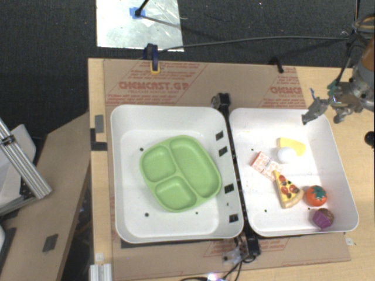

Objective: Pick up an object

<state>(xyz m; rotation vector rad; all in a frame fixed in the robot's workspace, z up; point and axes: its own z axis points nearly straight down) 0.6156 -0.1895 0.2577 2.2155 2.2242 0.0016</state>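
green tray (180,172) | white bins (126,157) | yellow-red pizza slice (286,189) | orange tomato (316,196) | purple toy (323,218)

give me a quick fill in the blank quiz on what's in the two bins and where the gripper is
1. The green divided tray lies in the ____ bin.
2. The pizza slice lies in the ____ bin, beside the tomato.
3. The tray has ____ compartments.
4. The gripper hovers over the right bin's far ____ corner.

Missing words: left; right; three; right
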